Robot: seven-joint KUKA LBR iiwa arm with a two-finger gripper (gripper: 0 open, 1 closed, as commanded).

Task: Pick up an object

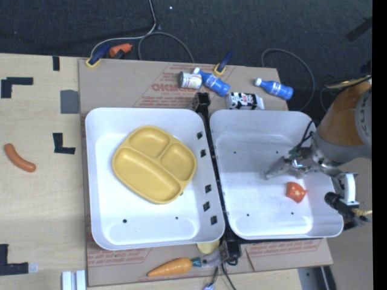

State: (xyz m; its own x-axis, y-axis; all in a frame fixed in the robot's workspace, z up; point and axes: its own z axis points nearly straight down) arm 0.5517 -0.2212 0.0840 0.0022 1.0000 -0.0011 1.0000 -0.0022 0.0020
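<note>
Right bin [254,135]: holds a small red object [295,191], low on the floor, toward the near right corner. Lies loose, not lifted.

Gripper [272,173]: hangs inside the right bin, about mid-floor, pointing toward the divider between the bins. Sits just up and left of the red object, near it but apart; grips nothing visible. Opening: cannot tell from this slant.

Arm [344,128]: enters from the right over the bin's right wall, orange band above the wrist.

Left bin [151,225]: holds a yellow divided plate [154,164], flat, centred slightly toward the far side.

Outside the bins, on the cardboard sheet [121,89]: beyond the far rims, two blue bottles [216,84] [275,89], a white-labelled container [191,79] touching the first bottle, a black-and-white packet [245,101] just behind the right bin. At the near edge, a carrot [171,267].

On the bench, far left: a sausage [19,157], well apart from both bins.
</note>
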